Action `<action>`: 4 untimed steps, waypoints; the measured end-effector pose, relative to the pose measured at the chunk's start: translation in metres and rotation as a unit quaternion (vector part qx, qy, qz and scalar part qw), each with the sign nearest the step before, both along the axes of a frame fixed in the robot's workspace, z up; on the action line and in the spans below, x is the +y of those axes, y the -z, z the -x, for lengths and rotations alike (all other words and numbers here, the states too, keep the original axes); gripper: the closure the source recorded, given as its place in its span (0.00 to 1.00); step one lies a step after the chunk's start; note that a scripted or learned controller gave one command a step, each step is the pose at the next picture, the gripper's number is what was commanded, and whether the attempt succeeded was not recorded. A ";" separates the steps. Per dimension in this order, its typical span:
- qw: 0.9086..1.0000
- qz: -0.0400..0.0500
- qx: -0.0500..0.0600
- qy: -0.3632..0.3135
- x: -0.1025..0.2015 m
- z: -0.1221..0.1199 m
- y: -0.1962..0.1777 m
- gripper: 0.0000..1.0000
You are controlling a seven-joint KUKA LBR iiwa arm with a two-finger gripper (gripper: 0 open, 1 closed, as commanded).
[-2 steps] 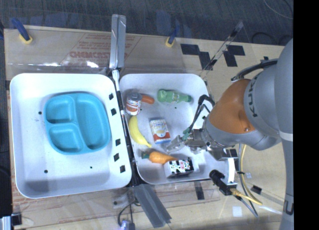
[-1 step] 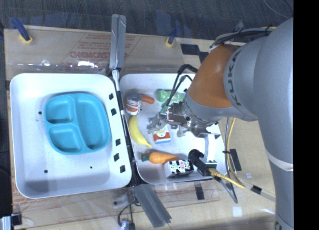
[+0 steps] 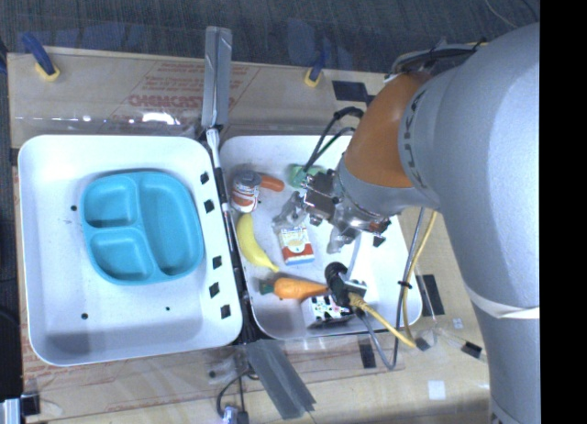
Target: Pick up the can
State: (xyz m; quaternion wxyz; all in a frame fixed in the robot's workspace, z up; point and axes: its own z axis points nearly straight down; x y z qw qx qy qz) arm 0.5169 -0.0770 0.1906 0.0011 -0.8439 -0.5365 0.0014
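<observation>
The pick is not yet made, as far as I can judge: the small cylindrical can with the orange-and-white label and pale metal lid (image 3: 244,190) stands upright in the right-hand shallow white bin (image 3: 275,149), close against that bin's left wall and towards its far left corner, and nothing of mine touches it. My claw (image 3: 312,220) hangs over the middle of the same bin, well to the right of the can, with its two metal fingers (image 3: 295,204) spread apart and nothing between them; they point down at the small orange-and-white carton (image 3: 295,244) that lies just below them, not at the can. So what is left is the whole of the job: shift towards the bin's left wall, come down around the can, close, and lift. The yellow banana (image 3: 249,240) lies along the left wall just nearer than the can, and a small orange carrot piece (image 3: 271,184) lies just beside the can on its right, so I judge the approach to be tight on both sides. A larger orange carrot (image 3: 298,289) lies near the bin's near edge. My grey arm with its orange band (image 3: 385,142) reaches in from the right, bent down steeply over the bin. The left-hand white bin (image 3: 55,257) carries the blue three-compartment plastic tray (image 3: 142,225), which plays no part here.
</observation>
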 end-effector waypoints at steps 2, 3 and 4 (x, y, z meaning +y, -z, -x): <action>1.000 0.000 0.000 0.022 -0.017 -0.118 -0.115 0.00; 0.999 0.000 0.002 0.049 -0.004 -0.139 -0.056 0.00; 0.975 0.000 0.001 0.222 0.019 -0.110 -0.098 0.00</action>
